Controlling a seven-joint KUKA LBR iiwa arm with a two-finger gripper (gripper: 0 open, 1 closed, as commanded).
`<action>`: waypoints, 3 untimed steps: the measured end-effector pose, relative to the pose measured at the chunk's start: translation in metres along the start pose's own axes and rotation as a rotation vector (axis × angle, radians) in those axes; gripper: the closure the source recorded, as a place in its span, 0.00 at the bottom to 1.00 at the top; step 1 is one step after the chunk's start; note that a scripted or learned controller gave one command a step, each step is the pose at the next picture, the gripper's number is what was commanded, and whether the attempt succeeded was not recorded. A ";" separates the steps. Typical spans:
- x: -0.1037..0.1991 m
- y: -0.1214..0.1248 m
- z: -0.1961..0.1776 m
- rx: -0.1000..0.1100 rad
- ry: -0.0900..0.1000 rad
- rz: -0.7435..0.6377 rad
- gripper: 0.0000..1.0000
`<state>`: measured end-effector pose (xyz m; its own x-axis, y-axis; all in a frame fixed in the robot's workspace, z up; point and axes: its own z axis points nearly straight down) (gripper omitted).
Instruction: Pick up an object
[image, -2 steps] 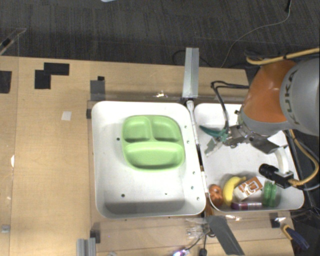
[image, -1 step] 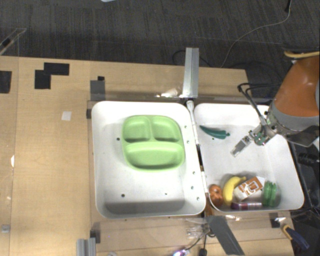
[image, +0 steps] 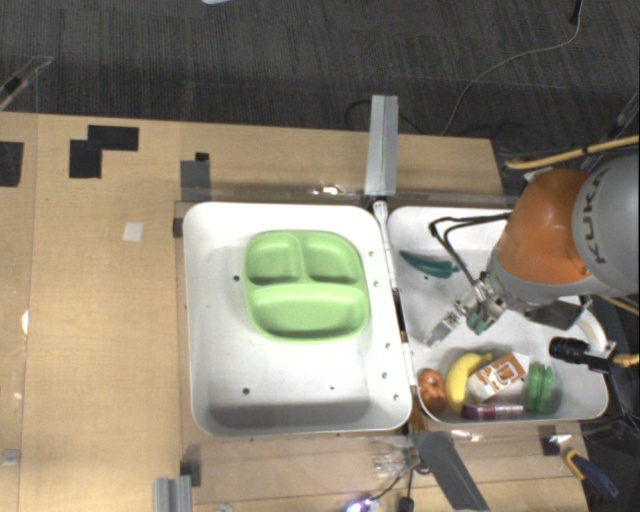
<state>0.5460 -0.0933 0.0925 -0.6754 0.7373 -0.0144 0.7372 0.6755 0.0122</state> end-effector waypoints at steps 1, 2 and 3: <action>-0.052 0.053 -0.027 0.005 0.008 -0.112 0.00; -0.046 -0.004 0.002 0.004 0.004 0.617 0.00; -0.074 0.035 -0.053 0.012 0.006 0.713 0.00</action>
<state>0.6208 -0.1235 0.1466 -0.0290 0.9996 -0.0016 0.9996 0.0290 0.0054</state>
